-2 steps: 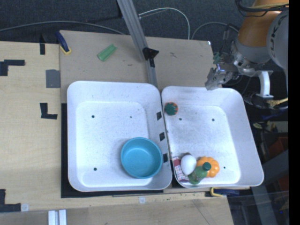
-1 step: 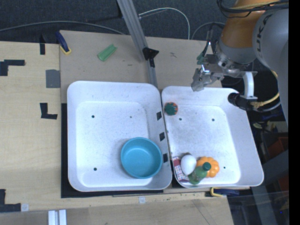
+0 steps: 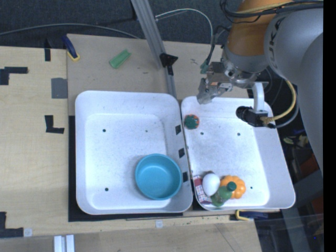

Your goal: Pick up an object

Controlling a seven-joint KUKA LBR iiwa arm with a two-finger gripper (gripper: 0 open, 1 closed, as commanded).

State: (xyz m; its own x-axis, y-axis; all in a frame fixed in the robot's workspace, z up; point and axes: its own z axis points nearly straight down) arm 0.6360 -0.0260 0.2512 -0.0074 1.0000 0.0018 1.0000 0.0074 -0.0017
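Gripper (image 3: 207,94) over right bin's (image 3: 273,161) far rim (finger state unclear), green ball (image 3: 191,122) just below, open floor beyond

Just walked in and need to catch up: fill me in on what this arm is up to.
The grey arm reaches in from the right, its gripper hanging over the far edge of the right bin, nothing visibly held. A small green ball lies just below it. A white egg, an orange fruit and other items cluster in the near corner. The left bin holds a blue bowl.
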